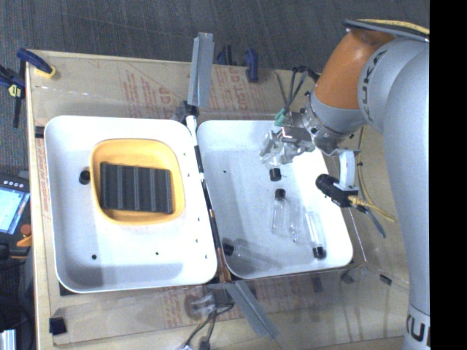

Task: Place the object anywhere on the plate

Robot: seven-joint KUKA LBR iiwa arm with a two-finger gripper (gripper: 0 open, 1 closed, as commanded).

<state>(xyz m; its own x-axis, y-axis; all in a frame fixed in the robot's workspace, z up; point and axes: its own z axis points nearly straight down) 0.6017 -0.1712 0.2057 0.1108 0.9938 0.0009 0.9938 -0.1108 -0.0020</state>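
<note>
A yellow plate (139, 150) with a dark ridged middle lies in the left bin (73, 268). In the right bin (233, 159) lie several clear vials with black caps: one (279, 211) near the middle, one (315, 233) toward the right wall, and one (244, 254) in the shaded near corner. A small black cap-like piece (275, 173) sits just below my gripper (276, 152), which hangs over the far part of the right bin, well right of the plate. I see nothing in its grasp.
A small black thing (85, 176) rests in the left bin against the plate's left edge. The ridge where the two bins meet (203, 188) lies between the vials and the plate. Clamps (252, 63) stand at the bench's far edge.
</note>
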